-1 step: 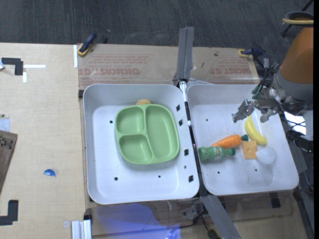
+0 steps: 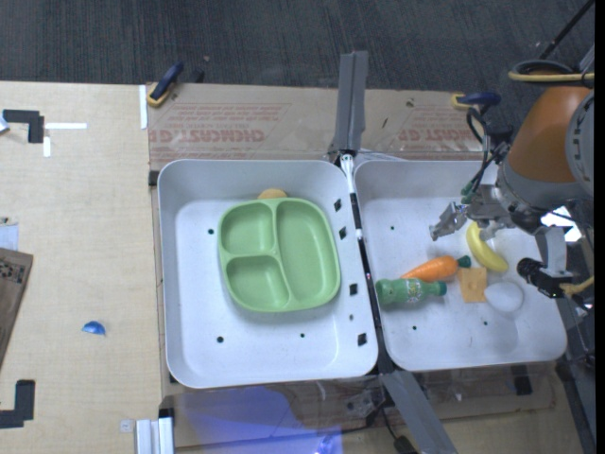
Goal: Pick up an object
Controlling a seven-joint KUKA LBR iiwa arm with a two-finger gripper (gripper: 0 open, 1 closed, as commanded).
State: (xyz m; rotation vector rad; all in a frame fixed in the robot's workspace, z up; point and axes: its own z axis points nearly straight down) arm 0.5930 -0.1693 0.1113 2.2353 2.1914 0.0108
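In the right bin (image 2: pixel 416 343) lie an orange carrot (image 2: pixel 430 270), a green bottle (image 2: pixel 409 291) on its side, a yellow banana (image 2: pixel 485 252), an orange block (image 2: pixel 474 284) and a pale clear cup (image 2: pixel 505 297). My gripper (image 2: pixel 470 222) hangs over the bin's right half, just above and to the left of the banana's upper end. It is open, with nothing between its fingers. One grey finger (image 2: pixel 446 225) points down-left toward the carrot, apart from it.
A green divided plate (image 2: pixel 280 253) fills the middle of the left bin (image 2: pixel 189 339), with a small yellow thing (image 2: pixel 272 195) peeking out behind its far rim. A grey divider bar (image 2: pixel 352 112) stands between the bins at the back.
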